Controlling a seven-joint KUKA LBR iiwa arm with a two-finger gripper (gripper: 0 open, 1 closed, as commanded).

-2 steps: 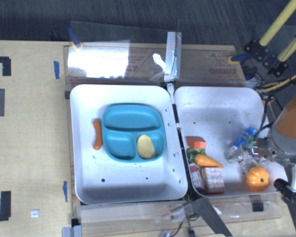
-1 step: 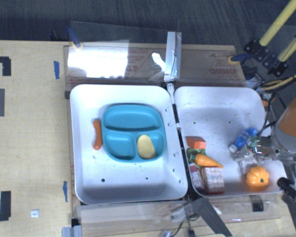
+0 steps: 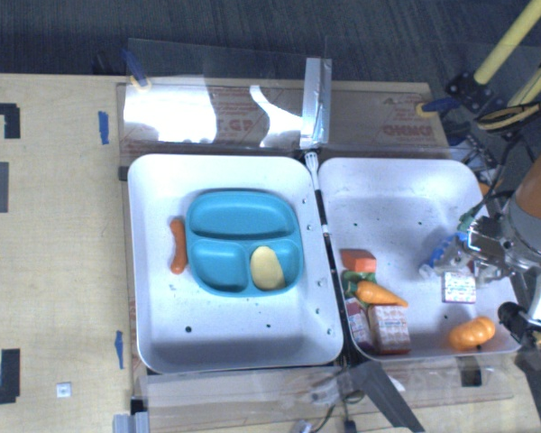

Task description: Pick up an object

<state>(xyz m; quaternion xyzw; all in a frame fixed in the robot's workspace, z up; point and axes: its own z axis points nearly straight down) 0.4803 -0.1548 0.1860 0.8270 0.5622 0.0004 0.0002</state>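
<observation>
Over the right bin (image 3: 406, 188) we go, and the end effector (image 3: 473, 258) sits low at that bin's right side, the arm (image 3: 532, 215) coming in from the right edge, where much of it is cut off. Whether it is released or clenched, I cannot tell; the metal parts there blur into one another. Just below it lies a small white card-like item (image 3: 459, 288) with a speckled pattern, touching or nearly touching the tool; too small to identify. A bluish piece (image 3: 440, 254) sits at the tool's left, also hard to read.

Crowding the bin's lower left: a toy carrot (image 3: 380, 293) lying with its long axis slanted, green top toward upper left, tip toward lower right. It rests across a red-and-white box (image 3: 389, 327), with an orange-red block (image 3: 359, 261) just above it. At the lower right, an orange round fruit (image 3: 472, 333) sits against the rim, near the arm's dark lower part.

Left bin (image 3: 153, 269): a blue divided tray (image 3: 239, 233) holding a yellowish oval piece (image 3: 267, 268) in its lower right compartment. Beside the tray's left edge lies an orange sausage-shaped thing (image 3: 178, 245), long axis up and down the view.

The tabletop (image 3: 45, 242) is pale wood, with black corner marks and blue tape bits.
</observation>
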